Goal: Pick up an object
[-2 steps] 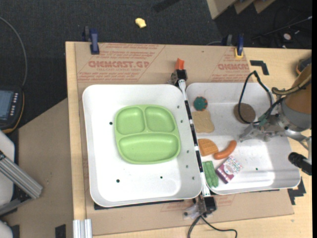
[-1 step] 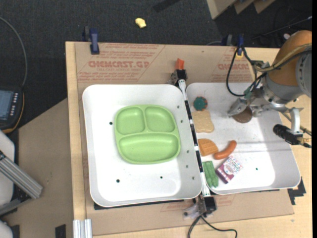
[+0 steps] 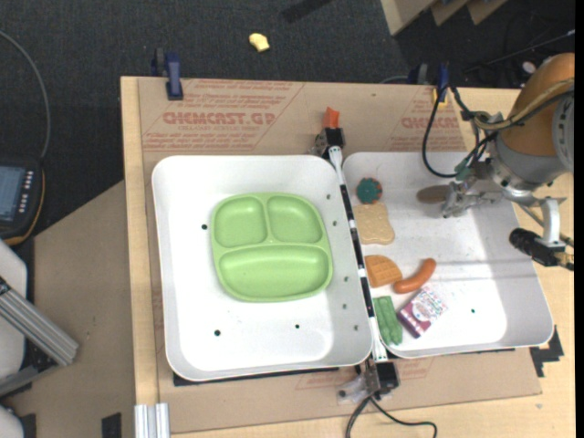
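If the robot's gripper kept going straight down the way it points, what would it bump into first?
Probably just the bare white floor of the right bin. The gripper points down over an empty patch; the toy food lies further left. Height is hard to judge.

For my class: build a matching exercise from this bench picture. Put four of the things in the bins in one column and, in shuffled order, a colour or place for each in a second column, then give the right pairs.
Things
1. divided plate
2. sausage
3. round toy
4. bread slice

Descriptions
A. teal, near the right bin's far left corner
B. light green, in the middle of the left bin
C. pale tan, just nearer the camera than the teal piece
D. orange-red, curved, beside a purple-and-white packet

Pairs: 1-B, 2-D, 3-A, 4-C
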You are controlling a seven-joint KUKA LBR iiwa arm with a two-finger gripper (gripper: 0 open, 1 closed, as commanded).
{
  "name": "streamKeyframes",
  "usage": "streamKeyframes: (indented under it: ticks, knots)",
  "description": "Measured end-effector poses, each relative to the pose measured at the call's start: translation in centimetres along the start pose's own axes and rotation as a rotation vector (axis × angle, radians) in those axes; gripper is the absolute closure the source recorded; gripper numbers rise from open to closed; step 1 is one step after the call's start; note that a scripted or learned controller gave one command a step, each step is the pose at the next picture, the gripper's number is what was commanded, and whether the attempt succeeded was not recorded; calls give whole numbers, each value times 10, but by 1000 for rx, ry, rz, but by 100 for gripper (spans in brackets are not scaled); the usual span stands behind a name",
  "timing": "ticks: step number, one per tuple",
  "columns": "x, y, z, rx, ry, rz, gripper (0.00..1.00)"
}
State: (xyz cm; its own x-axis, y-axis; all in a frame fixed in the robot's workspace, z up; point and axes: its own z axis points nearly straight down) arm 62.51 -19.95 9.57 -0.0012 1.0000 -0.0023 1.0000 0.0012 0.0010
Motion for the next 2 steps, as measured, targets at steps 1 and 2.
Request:
streamKeyframes:
  ticks: [1,2]
  knots:
    - [88,-56,-45,3,7,-6,100]
    - [83,-55,-43,2,3,1,0]
